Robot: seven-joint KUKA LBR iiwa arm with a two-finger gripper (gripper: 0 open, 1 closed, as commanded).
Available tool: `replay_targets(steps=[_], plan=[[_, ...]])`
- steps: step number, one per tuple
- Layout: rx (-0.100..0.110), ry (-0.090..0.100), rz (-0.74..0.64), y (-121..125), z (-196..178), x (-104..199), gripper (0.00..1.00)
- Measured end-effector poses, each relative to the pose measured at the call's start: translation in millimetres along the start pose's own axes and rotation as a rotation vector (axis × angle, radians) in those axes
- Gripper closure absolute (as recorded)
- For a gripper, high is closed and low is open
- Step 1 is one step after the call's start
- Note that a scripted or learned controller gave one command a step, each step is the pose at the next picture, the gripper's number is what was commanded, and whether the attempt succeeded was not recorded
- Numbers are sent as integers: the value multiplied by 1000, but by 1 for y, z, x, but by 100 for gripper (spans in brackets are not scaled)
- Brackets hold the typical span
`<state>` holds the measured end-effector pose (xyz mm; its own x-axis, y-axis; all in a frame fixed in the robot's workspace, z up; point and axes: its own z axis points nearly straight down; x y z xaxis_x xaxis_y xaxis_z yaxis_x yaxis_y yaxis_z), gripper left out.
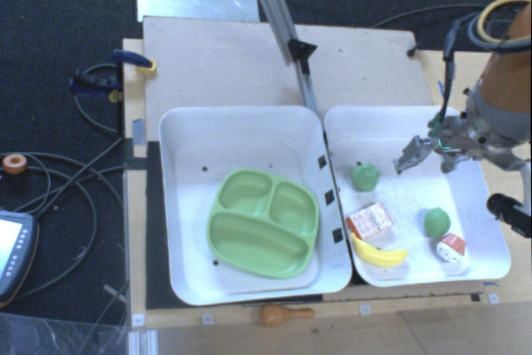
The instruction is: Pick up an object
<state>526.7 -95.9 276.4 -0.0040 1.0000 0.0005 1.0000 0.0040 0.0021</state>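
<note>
Dark carpet with loose cables surrounds the bench (224, 62), which bears two white bins side by side. In the left bin (187, 145) a green divided plate (264, 222) lies near the front, with free room behind it. In the right bin (391, 125) the back half is bare — a green ball (364, 176) sits near the middle, and a small carton (369, 221), a banana (379, 253), a second green ball (436, 222) and a red-white object (451, 248) lie toward the front edge. The gripper (431, 155) hangs over this bin with fingers spread apart, holding nothing, just right of the first ball
</note>
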Motion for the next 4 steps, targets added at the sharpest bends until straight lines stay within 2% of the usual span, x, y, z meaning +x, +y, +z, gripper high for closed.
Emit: replay_targets(steps=[1,3,4], plan=[[-1,0,2,0,0,0,0],[7,1,3,-2,90,8,0],[8,1,4,-6,153,8,0]])
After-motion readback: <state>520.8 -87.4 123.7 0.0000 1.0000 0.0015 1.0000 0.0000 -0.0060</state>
